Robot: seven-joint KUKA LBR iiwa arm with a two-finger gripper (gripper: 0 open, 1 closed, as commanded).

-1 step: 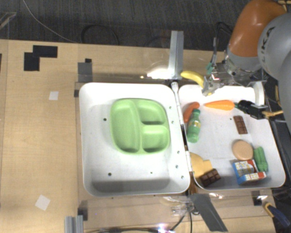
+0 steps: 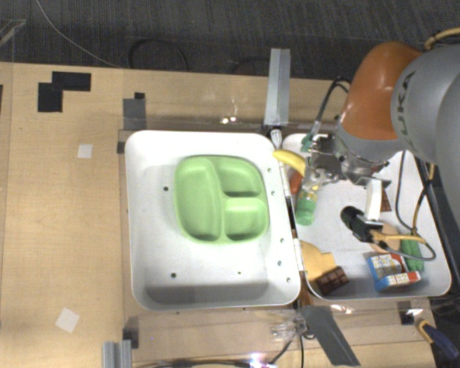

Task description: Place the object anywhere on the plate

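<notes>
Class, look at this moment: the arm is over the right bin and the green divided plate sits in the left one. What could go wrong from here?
1. The gripper hangs over a crowded corner, where the banana and green bottle lie close together, so it may catch the wrong item or two.
2. The plate lies across the bins' rims; a low carry might clip them.

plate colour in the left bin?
Light green; the divided plate sits in the left white bin, clear in the camera view.
</notes>
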